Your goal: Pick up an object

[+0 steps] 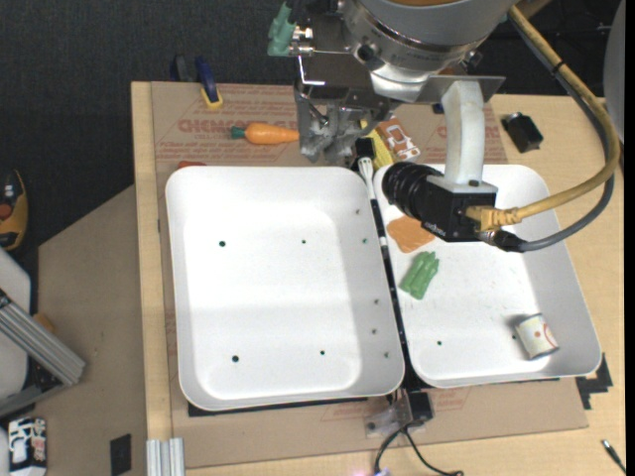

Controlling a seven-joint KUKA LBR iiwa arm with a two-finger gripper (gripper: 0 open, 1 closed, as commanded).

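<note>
My gripper (332, 139) hangs under the grey wrist at the far end of the rim between the two bins, above the back left corner of the right bin (566, 296). An orange carrot (268, 134) with a green top lies just left of it on the cardboard, outside the bins. In the right bin lie a flat orange piece (407, 233), a green ridged object (419, 275) and a small white cylinder with a red mark (536, 335). A white and red packet (401, 143) and a yellow-black item (364, 151) sit close to the gripper, partly hidden.
The left bin (198, 266) stands beside the right one. A black camera unit (437, 204) with a yellow cable (566, 196) hangs over the right bin. A blue and yellow clamp (206, 82) sits at the back left, and a black block (522, 131) at the back right.
</note>
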